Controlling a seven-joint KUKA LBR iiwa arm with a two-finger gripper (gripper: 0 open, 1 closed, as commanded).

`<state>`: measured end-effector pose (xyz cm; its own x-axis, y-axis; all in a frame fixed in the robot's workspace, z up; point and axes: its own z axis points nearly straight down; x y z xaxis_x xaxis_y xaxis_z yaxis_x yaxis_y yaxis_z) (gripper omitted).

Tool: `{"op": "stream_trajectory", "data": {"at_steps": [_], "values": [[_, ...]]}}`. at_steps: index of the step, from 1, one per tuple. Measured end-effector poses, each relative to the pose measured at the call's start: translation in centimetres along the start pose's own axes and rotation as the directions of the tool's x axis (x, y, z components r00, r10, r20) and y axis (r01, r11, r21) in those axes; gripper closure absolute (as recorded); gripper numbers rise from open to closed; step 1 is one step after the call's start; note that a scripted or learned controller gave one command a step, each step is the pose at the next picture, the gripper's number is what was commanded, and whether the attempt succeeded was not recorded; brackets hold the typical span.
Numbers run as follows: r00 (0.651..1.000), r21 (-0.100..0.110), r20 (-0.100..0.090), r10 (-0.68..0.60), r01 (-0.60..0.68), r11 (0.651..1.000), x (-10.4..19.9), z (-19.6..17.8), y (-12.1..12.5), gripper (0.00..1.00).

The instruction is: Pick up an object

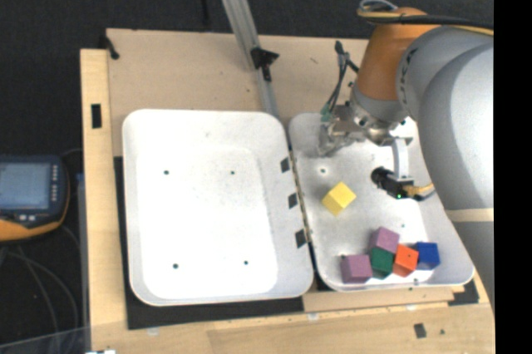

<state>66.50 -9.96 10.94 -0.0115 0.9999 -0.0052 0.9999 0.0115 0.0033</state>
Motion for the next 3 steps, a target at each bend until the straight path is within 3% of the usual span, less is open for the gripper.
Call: {"op": "stream_trajectory", "data": {"at_steps": [1,2,3], "values": [[1.0,-0.005,-0.005,0.004,-0.004,1.0,1.47,-9.33,-2.73,1.0],[1.0,0.003,-0.003,0.004,-0.004,1.0,1.4,-8.77,-2.86,0.0],[1.0,0.003,-0.003,0.003,-0.003,1.0,1.37,-8.77,-2.87,0.0]]}}
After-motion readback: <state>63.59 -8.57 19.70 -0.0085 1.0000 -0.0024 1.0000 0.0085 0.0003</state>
